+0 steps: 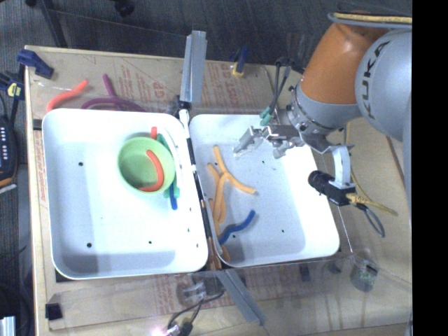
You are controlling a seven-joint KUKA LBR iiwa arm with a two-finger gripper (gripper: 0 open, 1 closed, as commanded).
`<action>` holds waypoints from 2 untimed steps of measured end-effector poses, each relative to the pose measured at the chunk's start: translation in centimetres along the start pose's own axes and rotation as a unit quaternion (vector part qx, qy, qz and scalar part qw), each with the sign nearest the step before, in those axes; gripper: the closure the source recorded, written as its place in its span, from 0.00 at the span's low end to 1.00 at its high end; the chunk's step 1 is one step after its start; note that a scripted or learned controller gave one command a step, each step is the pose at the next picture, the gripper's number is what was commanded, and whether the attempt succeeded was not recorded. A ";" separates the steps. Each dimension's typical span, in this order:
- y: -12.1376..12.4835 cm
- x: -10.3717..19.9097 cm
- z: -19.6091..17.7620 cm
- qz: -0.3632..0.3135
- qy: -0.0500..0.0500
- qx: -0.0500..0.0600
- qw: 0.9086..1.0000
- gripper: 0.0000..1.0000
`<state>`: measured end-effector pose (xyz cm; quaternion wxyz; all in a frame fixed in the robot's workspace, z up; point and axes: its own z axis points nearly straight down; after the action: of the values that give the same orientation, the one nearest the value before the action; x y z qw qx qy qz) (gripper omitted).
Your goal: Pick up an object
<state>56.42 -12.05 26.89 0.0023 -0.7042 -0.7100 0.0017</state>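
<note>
Nearest the right bin's (318, 247) front wall lies a blue strip (238, 226); mid-floor, orange strips (225, 180) — likeliest targets. The gripper (262, 140) hangs open near the back wall — empty. Thin, flat strips could slip between closing fingers.
</note>
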 end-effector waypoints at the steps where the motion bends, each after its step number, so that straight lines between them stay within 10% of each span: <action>1: 1.3 2.4 7.8 -0.020 -0.001 0.000 1.000 0.00; 2: 1.6 0.4 17.4 0.071 0.000 -0.004 0.997 0.00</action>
<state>57.92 -11.62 9.46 -0.0010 -0.7528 -0.6583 -0.0013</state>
